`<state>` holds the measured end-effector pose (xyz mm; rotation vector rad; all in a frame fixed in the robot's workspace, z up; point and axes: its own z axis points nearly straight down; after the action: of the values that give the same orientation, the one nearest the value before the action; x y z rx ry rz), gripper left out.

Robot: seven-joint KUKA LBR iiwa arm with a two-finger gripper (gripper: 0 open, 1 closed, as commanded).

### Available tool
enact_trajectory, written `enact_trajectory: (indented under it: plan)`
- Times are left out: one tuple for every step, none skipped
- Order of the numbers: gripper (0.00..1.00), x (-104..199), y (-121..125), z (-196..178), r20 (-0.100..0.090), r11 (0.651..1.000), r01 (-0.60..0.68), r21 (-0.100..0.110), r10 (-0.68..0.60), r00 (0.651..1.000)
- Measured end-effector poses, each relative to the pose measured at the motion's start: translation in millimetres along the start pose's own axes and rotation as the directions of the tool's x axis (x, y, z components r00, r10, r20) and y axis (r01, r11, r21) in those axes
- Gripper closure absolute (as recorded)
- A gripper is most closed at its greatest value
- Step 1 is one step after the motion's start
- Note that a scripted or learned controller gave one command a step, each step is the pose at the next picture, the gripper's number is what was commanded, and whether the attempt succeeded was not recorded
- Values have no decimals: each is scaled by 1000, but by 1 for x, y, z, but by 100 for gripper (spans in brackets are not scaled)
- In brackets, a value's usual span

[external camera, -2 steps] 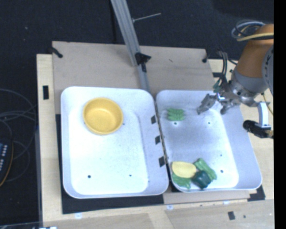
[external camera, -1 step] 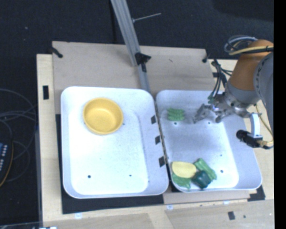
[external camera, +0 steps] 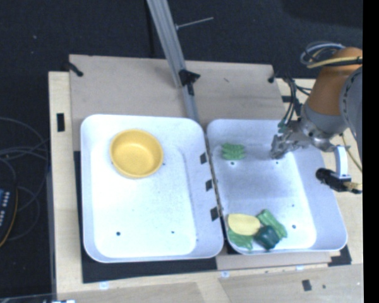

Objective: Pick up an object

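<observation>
Over right bin point(external camera: 303, 188) far edge: arm angled down from right, jaws point(external camera: 279, 148) low | jaw state: cannot tell | green leafy toy point(external camera: 233, 151) just left of jaws | toy cluster point(external camera: 257, 228) well below, near corner

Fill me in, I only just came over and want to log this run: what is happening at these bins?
A grey arm reaches in from the right, its tool low over the far part of the right bin. Nothing shows between its fingers. A small green piece lies apart from it to the left. A yellow piece, two green pieces and a dark teal one are heaped in the near corner. The left bin holds a yellow bowl.
</observation>
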<state>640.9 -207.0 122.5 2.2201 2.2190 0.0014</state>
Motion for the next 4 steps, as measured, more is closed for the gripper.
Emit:
enact_trajectory:
  plan:
    - [100, 3, 5, -44, -1, 1000, 1, -2, -1, 1000]
    - [100, 8, 9, -90, -1, 1000, 1, -3, -1, 1000]
    - [100, 8, 10, -143, 0, 1000, 1, -3, -1, 1000]
    - [100, 59, -11, -131, -1, 1000, 3, 2, -3, 1000]
